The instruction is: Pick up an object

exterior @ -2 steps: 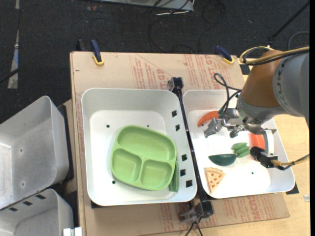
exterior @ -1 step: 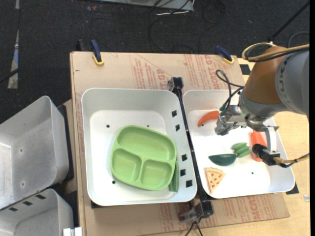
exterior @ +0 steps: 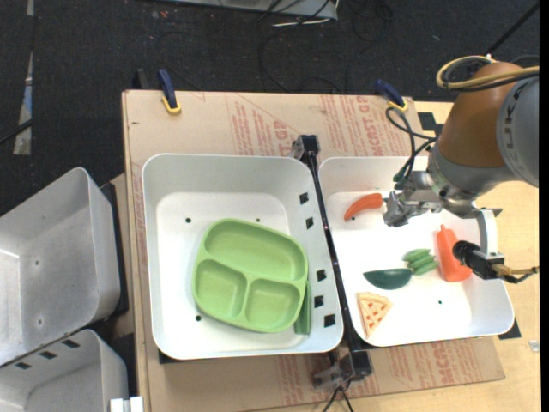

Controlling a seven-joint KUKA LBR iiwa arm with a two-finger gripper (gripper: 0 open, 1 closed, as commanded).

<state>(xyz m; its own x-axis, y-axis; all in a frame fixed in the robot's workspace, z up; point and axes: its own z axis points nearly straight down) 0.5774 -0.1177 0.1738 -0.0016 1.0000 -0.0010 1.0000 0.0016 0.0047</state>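
The right bin (exterior: 480,320) holds several small items. A red-orange chili pepper (exterior: 363,204) lies at its back left. Near the middle are a light green pod (exterior: 420,260) and a dark green leaf-shaped piece (exterior: 388,276). An orange bottle (exterior: 449,254) lies toward the right, and a pizza slice (exterior: 373,312) sits at the front. My gripper (exterior: 397,213) hangs over the back of this bin, just right of the chili pepper, with nothing seen in it.
The left bin (exterior: 163,230) carries a green divided plate (exterior: 249,275). A black divider (exterior: 322,230) runs between the bins. More white bins (exterior: 51,256) stand off the bench to the left. Cables trail by the arm on the right.
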